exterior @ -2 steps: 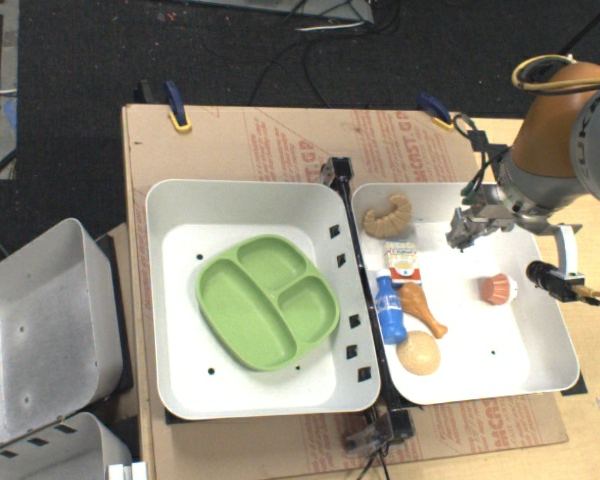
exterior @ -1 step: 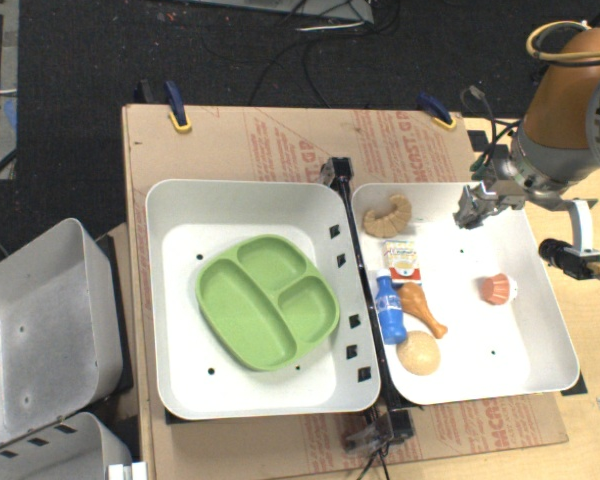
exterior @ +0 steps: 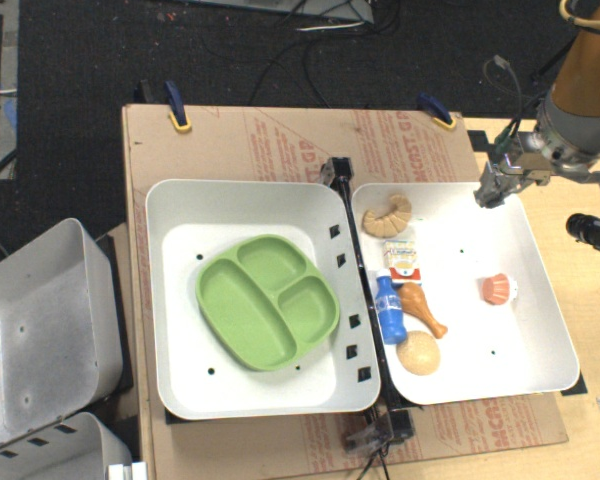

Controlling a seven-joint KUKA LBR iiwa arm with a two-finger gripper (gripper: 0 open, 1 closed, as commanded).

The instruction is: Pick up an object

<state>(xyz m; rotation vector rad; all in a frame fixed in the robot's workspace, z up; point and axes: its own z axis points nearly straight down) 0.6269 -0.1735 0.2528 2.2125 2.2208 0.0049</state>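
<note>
Two shallow white bins are sitting side by side on the bench. The left bin (exterior: 170,218) is holding one green divided tray (exterior: 267,301), with three compartments, lying tilted across the bin floor. The right bin (exterior: 540,268) is holding six small things. Five of them are crowding along its left wall in a rough line: one tan croissant (exterior: 388,215) at the far end, one small red-and-white carton (exterior: 403,260) just below it, one blue bottle (exterior: 389,310) lying lengthwise against the wall, one orange-brown drumstick (exterior: 423,310) angling beside the bottle, and one pale round bun (exterior: 419,353) at the near end, touching the drumstick's tip. The sixth, one pink cupcake-shaped toy (exterior: 496,289), is resting by itself well apart from the others, toward the right side of the bin.

The arm is reaching in from the right, and its gripper (exterior: 492,194) is hanging over the far right corner of the right bin, well away from every object. Nothing is showing between its dark fingers; whether they are parted or closed I cannot tell from here.
</note>
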